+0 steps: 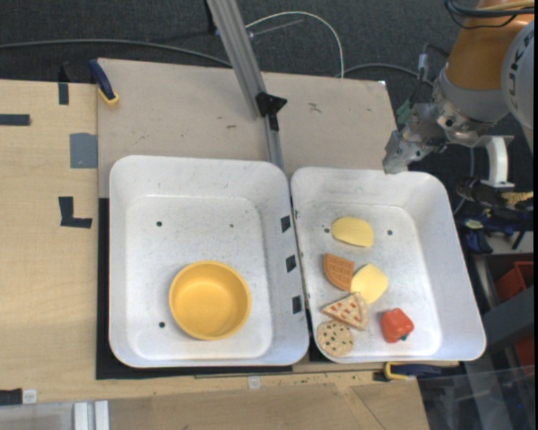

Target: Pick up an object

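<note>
Approach step: the gripper (396, 161), finger state I cannot tell, hangs over the bin (430, 186) rim; next, descend onto the nearest cheese (352, 232) below-left.

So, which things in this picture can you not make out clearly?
- Gripper, camera view: small and dark over the far rim of the right bin; whether it is open or shut cannot be told.
- Arm: cut off by the top and right edges.
- Pizza slice: it overlaps the cookie, hiding part of it.
- Yellow bowl in the left bin: its underside is hidden.
</note>
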### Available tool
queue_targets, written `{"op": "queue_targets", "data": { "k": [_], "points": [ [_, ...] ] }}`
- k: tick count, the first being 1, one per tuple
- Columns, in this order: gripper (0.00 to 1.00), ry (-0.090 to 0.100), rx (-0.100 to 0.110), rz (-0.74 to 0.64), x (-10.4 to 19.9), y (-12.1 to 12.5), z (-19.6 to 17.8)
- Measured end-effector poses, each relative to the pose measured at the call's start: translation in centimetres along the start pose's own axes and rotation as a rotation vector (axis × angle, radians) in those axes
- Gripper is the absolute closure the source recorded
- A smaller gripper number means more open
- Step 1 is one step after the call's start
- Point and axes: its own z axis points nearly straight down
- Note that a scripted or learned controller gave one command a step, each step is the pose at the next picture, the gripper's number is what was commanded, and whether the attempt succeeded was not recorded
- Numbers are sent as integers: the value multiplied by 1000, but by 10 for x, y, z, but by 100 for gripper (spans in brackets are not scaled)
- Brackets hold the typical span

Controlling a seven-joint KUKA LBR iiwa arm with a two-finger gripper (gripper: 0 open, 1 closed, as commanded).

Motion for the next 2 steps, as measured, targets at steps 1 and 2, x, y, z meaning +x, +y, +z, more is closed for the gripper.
{"op": "queue_targets", "data": {
  "k": [1,2],
  "points": [
    [100,1,-1,-1,54,0,-4],
    [100,0,1,0,99,-15,-2]
  ]
}}
